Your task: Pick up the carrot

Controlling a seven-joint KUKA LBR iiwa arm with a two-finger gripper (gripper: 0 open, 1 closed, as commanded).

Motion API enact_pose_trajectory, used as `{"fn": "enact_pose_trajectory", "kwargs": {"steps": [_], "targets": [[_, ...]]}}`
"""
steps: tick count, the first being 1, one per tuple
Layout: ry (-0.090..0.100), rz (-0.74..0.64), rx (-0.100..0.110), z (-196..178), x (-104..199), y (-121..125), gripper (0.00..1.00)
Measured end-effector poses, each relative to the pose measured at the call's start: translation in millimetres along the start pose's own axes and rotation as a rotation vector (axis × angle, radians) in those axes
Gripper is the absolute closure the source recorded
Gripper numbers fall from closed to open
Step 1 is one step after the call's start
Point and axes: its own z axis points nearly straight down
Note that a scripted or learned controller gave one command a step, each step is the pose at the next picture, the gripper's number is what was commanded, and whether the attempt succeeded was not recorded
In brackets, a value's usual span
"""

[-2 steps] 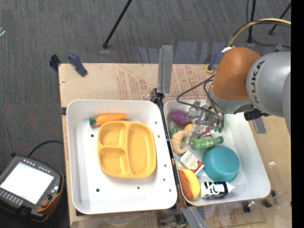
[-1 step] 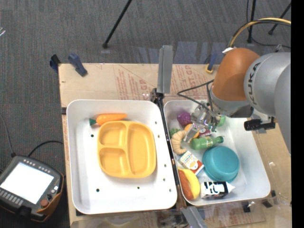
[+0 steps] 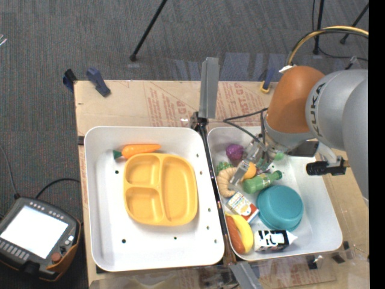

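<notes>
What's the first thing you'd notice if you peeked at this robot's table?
Probably the big yellow divided plate in the middle of the left bin, with the carrot lying just past its far edge. Next, the grey-and-orange arm reaching from the right, its end effector down in the right bin among a pile of toys, beside a teal bowl.

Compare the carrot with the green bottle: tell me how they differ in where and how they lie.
The carrot is orange and lies in the left bin, along the top edge of the yellow divided plate; the green bottle lies in the right bin among other toys. The carrot lies far from the gripper; the bottle lies right beside it. Both lie on their sides.
</notes>
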Motion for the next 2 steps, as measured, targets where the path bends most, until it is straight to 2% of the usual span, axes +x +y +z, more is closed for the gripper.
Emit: {"fn": "enact_pose_trajectory", "kwargs": {"steps": [1, 2], "targets": [[0.002, -0.005, 0.003, 2.5, 2.4, -3.2, 0.0], [-0.001, -0.012, -0.004, -6.1, 3.1, 0.9, 1.0]]}}
